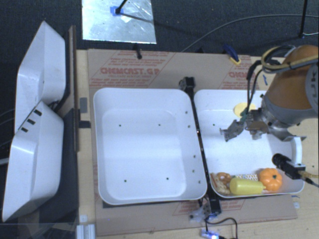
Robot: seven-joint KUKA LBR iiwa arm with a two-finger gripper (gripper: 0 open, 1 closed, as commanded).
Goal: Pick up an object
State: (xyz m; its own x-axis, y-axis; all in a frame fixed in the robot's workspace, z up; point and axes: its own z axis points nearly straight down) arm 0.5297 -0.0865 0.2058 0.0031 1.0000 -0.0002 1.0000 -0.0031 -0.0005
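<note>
I watch through one fixed camera above the bench, looking down at a slant. It sits far enough back to take in both white bins: the left bin [107, 133], the right bin [219, 148], and the arm [294, 91] entering from the right.

Gripper [230, 132] is positioned above the right bin [214, 158]; a yellow object [245, 186] and an orange object [270, 179] are grouped at its near edge.

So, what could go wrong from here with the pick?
The gripper hovers mid-bin, far from the small orange pumpkin and yellow oblong fruit, so closing now would likely grab nothing. Those toys crowd against the right white bin's near wall, which may block a finger.
</note>
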